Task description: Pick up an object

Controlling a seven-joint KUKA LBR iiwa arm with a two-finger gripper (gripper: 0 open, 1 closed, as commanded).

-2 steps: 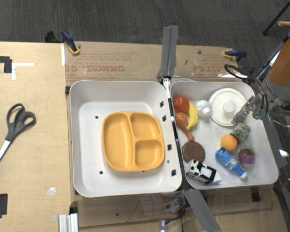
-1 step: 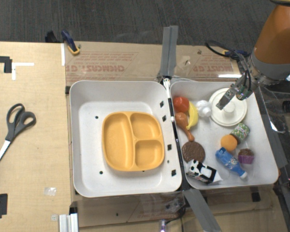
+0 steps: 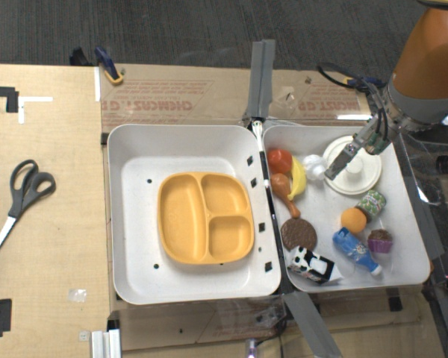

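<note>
The right bin (image 3: 411,222) holds several small items: a red tomato (image 3: 280,159), a yellow banana (image 3: 298,179), a brown drumstick (image 3: 284,193), a round brown cookie (image 3: 299,233), an orange ball (image 3: 352,219), a green can (image 3: 372,201), a blue bottle (image 3: 356,250), a purple cupcake (image 3: 380,240) and a black-and-white toy (image 3: 311,265). A white round dish (image 3: 358,177) lies at the bin's back. My gripper (image 3: 355,155) hangs just over this dish, tilted down to the left. The orange-banded arm (image 3: 429,51) comes in from the upper right.
The left bin (image 3: 127,200) holds a yellow divided plate (image 3: 206,217). Scissors (image 3: 22,192) lie on the wooden bench at the far left. A blue clamp (image 3: 108,66) sits behind the left bin. A grey strip (image 3: 261,73) runs back from between the bins.
</note>
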